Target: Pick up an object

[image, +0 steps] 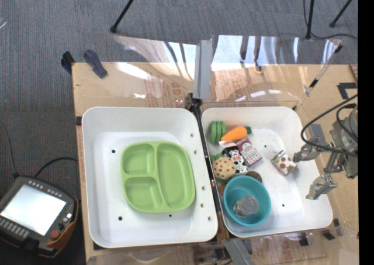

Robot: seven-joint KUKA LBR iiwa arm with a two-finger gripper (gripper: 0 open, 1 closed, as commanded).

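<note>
My gripper (312, 171) hangs over the right edge of the right bin (292, 119), its two fingers spread wide and nothing between them, so it is open. Left of it, a small carton with a strawberry print (283, 162) lies on the bin floor, apart from the fingers. Further left is a cluster of toys: an orange carrot (234, 134), a green bunch (217, 131), a printed box (250, 152), a black and white box (234, 155) and a cookie (223, 168). A teal bowl (257, 192) at the bin's front holds a grey object (246, 206).
The left bin (99, 123) holds a light green divided plate (158, 176). A grey post (203, 71) stands behind the gap between the bins. A clear screen runs along the back. A teach pendant (35, 211) lies on the floor at the lower left.
</note>
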